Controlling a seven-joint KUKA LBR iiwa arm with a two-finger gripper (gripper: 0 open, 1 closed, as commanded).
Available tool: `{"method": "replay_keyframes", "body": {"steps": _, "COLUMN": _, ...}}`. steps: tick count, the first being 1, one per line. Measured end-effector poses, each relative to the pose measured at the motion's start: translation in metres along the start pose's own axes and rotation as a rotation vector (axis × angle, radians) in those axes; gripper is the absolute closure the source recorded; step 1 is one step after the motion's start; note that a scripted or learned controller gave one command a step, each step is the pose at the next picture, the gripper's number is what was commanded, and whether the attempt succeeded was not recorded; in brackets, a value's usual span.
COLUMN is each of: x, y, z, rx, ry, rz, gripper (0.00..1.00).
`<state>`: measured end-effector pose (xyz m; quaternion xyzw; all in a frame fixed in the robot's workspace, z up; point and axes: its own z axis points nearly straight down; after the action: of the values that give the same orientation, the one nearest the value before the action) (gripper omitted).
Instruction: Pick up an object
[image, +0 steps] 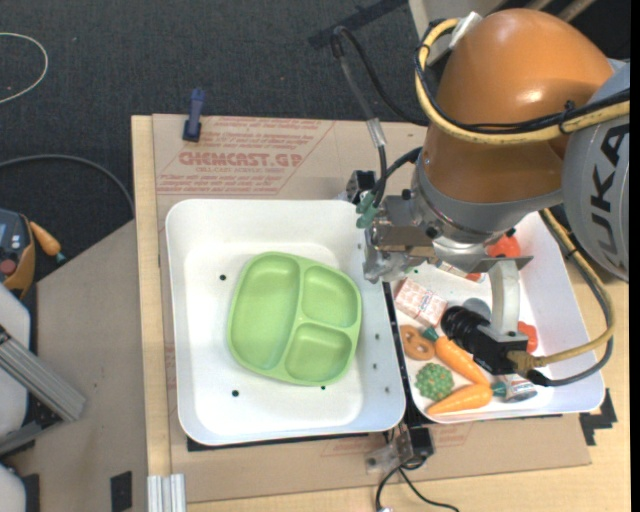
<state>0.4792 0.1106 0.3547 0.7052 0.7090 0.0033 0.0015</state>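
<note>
Two white bins. One green divided plate, left bin. Right bin: two carrots, one broccoli, one cookie, one packet.

grey arm, orange band, black cables

A cardboard sheet printed with red lettering covers the surface. Around it lies dark carpet floor with a thin white cable looping across.
</note>
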Motion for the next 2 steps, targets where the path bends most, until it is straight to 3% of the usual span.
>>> {"method": "replay_keyframes", "body": {"steps": 2, "x": -0.001, "y": 0.002, "z": -0.017, "rx": 0.002, "ry": -0.003, "rz": 0.003, "gripper": 1.00}}
